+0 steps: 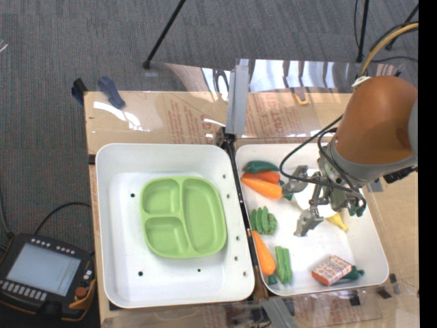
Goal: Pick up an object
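I count two white bins: the left bin (109,251) has one green divided plate (183,216). The right bin (372,241) holds two carrots, one upper left (263,185), one lower (264,251), plus one green leafy veg (263,220), one bean pod (283,264), one red box (332,270) and one yellow piece (337,219). My gripper (309,222) hangs mid-bin, fingers spread, grasping nothing.

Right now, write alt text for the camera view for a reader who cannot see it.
A grey arm's gripper hangs over the right bin among toy food: two carrots, green vegetables and a small red box. The left bin holds a green divided plate.
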Action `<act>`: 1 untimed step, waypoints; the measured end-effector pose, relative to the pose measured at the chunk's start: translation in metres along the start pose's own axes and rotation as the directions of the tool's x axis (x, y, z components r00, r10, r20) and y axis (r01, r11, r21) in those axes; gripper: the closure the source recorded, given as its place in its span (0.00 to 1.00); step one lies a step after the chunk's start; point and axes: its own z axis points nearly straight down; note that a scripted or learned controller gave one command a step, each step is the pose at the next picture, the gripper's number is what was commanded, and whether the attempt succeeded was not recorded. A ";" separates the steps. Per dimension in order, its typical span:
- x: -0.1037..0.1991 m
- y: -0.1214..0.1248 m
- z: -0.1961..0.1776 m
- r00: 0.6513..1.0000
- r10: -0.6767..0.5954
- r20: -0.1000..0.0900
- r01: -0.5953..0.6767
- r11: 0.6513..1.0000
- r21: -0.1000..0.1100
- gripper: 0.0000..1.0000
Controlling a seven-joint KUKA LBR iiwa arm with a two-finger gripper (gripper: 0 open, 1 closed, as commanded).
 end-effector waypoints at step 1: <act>-0.021 -0.002 0.101 1.000 0.010 -0.008 -0.010 1.000 -0.001 0.00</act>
